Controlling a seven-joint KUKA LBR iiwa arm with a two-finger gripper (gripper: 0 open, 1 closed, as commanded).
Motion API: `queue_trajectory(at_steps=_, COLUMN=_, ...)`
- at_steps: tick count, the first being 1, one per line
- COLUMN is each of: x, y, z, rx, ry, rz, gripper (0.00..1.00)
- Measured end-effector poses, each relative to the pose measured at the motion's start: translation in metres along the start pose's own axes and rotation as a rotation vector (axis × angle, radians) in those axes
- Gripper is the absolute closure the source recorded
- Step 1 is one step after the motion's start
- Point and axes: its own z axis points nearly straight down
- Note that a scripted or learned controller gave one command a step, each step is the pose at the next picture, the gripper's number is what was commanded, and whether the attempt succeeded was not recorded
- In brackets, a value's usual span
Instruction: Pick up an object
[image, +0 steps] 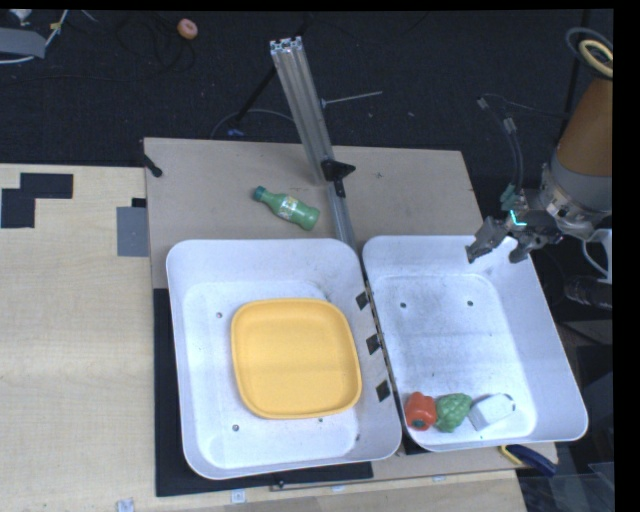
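My gripper (497, 247) hangs over the far right corner of the right bin (455, 330), with its two dark fingers spread and nothing between them. At that bin's near edge lie three small things in a row: a red pepper-like piece (420, 409), a green bumpy piece (453, 411) and a white block (491, 410). They are well below the gripper in the view, apart from it. A yellow square plate (295, 357) lies in the left bin (200, 290).
A green bottle (287, 207) lies on its side on the board behind the left bin. A slanted metal rail (312, 110) rises behind the gap between the bins. Black clips (372, 343) sit along the bins' shared edge.
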Motion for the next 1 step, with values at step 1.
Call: queue_trajectory(at_steps=1, x=0.0, y=0.0, z=0.0, rx=0.0, ry=0.0, rz=0.0, gripper=0.0)
